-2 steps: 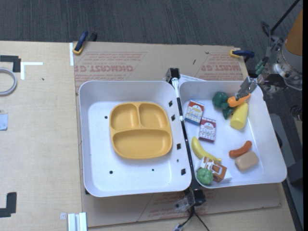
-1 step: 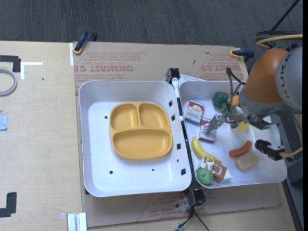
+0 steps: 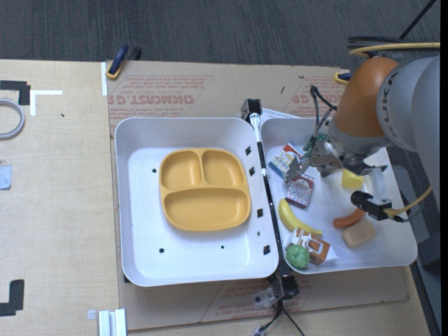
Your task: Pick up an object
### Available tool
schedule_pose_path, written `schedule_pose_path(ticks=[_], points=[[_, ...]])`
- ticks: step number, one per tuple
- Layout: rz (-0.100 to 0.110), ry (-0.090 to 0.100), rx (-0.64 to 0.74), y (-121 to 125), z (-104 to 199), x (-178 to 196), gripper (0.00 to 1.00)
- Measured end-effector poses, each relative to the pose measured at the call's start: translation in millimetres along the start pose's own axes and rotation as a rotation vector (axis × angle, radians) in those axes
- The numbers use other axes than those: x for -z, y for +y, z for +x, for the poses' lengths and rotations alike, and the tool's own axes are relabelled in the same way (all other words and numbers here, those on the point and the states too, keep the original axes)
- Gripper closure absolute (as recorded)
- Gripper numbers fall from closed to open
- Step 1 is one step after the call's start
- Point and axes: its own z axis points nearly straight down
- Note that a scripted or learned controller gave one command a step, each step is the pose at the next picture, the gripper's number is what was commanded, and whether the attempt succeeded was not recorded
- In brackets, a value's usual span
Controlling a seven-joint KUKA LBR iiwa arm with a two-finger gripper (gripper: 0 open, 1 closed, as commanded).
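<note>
My gripper (image 3: 304, 166) hangs low over the upper left part of the right bin (image 3: 392, 257), with the grey arm and its orange band reaching in from the right. Just left of it lies a small blue and white carton (image 3: 281, 162). A red packet (image 3: 299, 192) lies directly below it, close to its tip. I see nothing lifted off the bin floor. Further down are a yellow banana (image 3: 294, 218), a green piece (image 3: 297, 257) and an orange box (image 3: 316, 247). A yellow block (image 3: 352, 180) is partly hidden by the arm.
A red sausage (image 3: 348, 220) and a tan block (image 3: 359, 236) lie at the right bin's lower right. The left bin (image 3: 140, 257) holds a yellow divided plate (image 3: 205, 189). A divider wall with clips (image 3: 262, 187) runs between the bins. A cable (image 3: 392, 205) loops near the wrist.
</note>
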Motion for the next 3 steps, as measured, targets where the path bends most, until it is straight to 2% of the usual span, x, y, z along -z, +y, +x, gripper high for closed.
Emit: schedule_pose_path(ticks=[1, 2, 3], points=[[-0.001, 0.0, 0.267, -47.1, 5.4, -0.3, 0.0], [-0.003, -0.001, 0.264, -46.1, 4.9, 9.2, 1.0], [-0.003, -0.001, 0.397, -27.2, 60.4, 138.4, 1.0]])
